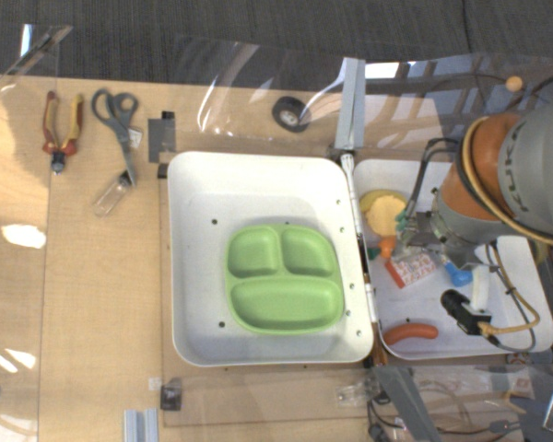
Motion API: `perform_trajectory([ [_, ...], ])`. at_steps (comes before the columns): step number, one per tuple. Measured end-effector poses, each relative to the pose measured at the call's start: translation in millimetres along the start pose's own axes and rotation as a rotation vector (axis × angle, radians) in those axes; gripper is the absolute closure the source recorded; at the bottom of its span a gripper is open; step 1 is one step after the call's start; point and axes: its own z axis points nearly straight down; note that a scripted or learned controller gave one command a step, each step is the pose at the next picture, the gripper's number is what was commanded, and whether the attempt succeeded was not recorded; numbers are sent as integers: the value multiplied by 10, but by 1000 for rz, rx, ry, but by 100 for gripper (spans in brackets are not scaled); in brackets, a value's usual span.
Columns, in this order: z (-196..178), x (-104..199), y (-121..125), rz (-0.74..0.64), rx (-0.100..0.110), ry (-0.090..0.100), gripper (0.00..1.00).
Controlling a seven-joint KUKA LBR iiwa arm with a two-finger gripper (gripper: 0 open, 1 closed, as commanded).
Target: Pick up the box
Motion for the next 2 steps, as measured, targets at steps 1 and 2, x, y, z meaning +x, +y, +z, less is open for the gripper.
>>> perform_trajectory([
  [1, 2, 1, -1, 0, 1, 0, 0],
  [2, 130, -129, -71, -13, -3, 0, 0],
])
